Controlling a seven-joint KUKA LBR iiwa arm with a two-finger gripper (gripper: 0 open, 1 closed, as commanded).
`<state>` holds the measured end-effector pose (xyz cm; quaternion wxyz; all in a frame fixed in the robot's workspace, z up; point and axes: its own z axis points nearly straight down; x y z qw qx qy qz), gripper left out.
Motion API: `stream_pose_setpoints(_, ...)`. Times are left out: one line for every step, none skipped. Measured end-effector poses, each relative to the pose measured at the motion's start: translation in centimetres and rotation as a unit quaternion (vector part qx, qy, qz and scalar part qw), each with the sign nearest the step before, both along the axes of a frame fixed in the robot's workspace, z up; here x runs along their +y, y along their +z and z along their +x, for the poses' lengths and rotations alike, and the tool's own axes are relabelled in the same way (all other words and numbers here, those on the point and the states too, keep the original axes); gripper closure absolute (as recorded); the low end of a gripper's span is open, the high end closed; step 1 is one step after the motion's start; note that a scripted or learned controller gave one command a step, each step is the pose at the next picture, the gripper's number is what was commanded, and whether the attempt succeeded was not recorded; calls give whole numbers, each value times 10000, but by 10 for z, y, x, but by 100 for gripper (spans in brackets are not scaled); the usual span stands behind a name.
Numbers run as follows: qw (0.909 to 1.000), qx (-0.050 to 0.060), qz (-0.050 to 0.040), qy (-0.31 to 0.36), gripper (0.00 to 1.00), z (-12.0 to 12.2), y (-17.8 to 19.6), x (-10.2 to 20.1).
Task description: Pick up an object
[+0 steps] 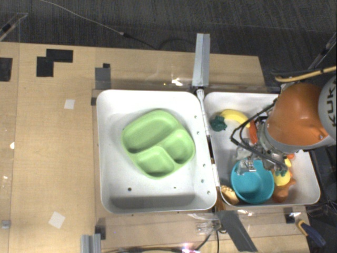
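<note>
One bin (314,181) on your right holds the gripper (251,165) low over a teal cup (254,184); finger state unreadable, nothing lifted yet.

A pale wooden worktop (47,157) carries two shallow white bins side by side, the left bin (152,199) and the right bin (310,186) touching along a grey divider rail (201,62); black patches (52,61) mark its far-left corner.
</note>
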<state>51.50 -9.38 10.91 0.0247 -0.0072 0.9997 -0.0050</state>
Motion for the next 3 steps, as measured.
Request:
stream_pose_setpoints(10000,33,23,10,0,-2,-3,3)
stream_pose_setpoints(9972,168,66,-726,0,57,-18,10)
stream_pose_setpoints(9999,139,40,-27,0,1,-17,9)
